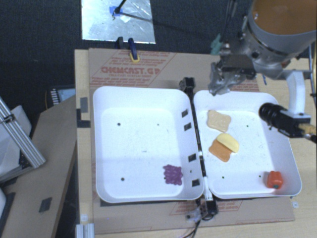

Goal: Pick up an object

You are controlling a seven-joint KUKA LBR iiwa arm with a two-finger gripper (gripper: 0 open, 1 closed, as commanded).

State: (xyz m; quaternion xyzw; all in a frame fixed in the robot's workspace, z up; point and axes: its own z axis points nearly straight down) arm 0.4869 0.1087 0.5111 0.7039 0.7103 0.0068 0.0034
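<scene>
Overhead, cardboard-topped bench [148, 66], dark floor [34, 29].

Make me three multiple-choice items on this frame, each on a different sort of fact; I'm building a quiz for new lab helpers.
1. Where does the purple grape bunch lie?
A. in the left bin, near its front right corner
B. in the right bin
C. on the bench outside the bins

2. How many things lie in the right bin?
A. one
B. two
C. four

3. How does the gripper stand?
A. pressed on the grapes
B. over the right bin's far left corner, apart from the items
C. resting on the red and orange item

Key: 1 A, the bunch sits by the divider in the left bin. 2 C, tan bread slice, yellow piece, orange piece, red and orange item. 3 B, it hangs beyond the bread slice.
</scene>
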